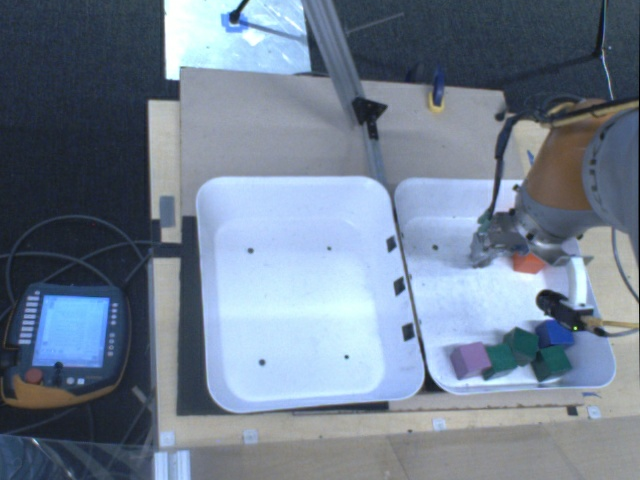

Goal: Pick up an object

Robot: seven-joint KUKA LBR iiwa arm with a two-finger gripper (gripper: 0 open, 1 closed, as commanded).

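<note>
My gripper (486,249) is low in the right bin (440,230), near its middle, pointing down at the bin floor. An orange-red block (527,263) lies just to its right, partly hidden under the wrist. In the bin's front right corner sits a cluster: a purple block (467,359), a green block (508,351), a second green block (551,365) and a blue block (554,333). I see nothing held at the gripper's tip.
The left bin (230,203) sits next to the right one, with black clips (398,286) along the shared rim. A metal pole (340,48) slants over the bench at the back. A teach pendant (65,343) lies off the bench to the left.
</note>
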